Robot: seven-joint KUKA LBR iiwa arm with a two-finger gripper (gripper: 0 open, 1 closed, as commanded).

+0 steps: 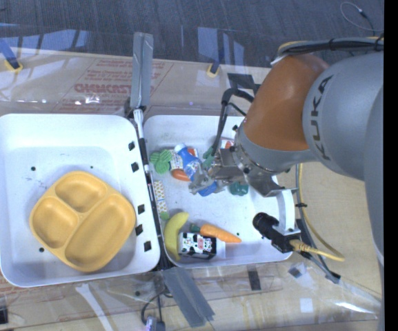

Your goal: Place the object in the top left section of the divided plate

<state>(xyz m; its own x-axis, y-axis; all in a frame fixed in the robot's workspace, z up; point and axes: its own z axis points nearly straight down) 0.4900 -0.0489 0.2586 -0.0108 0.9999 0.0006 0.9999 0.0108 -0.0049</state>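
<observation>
A small black and white carton (198,245) is seen at the near edge of the right bin (267,254), beside a banana (173,227) and a carrot (219,234).

The tool (209,179) is held low in the right bin over a heap of toys (181,163). It cannot be told if it is apart or together. The yellow divided plate (81,219) is set in the left bin (19,136), well apart from the toys.
</observation>
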